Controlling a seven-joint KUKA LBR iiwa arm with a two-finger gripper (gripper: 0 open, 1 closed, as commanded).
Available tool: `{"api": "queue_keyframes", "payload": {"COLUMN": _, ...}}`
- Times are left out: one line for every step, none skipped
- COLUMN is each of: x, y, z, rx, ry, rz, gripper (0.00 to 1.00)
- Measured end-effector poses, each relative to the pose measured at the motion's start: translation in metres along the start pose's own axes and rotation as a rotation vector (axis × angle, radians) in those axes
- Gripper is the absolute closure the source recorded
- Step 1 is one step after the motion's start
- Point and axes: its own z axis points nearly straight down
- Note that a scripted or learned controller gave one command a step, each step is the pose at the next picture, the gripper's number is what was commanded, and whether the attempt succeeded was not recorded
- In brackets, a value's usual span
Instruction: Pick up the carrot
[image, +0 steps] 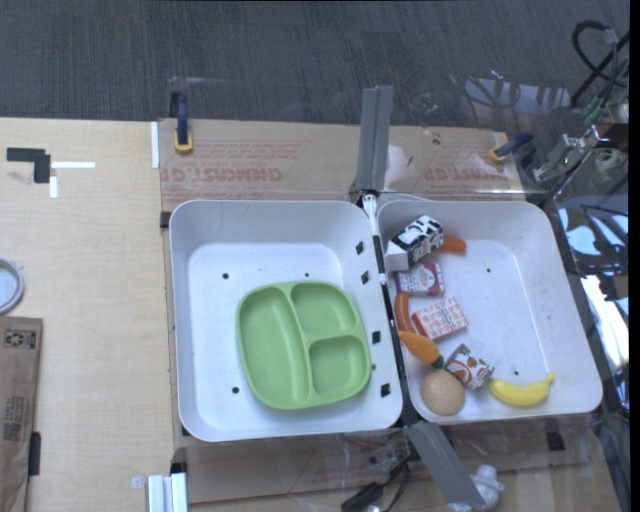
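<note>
Two bins side by side on the tabletop (80, 250). Left bin (200, 230): divided plate (303, 343) sits in its middle. Right bin (530, 300): everything crowded along its left wall. Top to bottom: toy cow (415, 238) with a small carrot-like piece (453, 243) just right of it, carton (420, 279), sausage (402, 310) beside a packet (440, 319), carrot (420, 347), then egg (442, 392) by the near wall. Small box (468, 368) right of the egg, banana (520, 390) further right.
</note>
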Motion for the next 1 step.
{"api": "queue_keyframes", "payload": {"x": -0.0001, "y": -0.0004, "z": 0.0257, "rx": 0.002, "ry": 0.001, "rz": 0.105, "gripper": 0.00}}
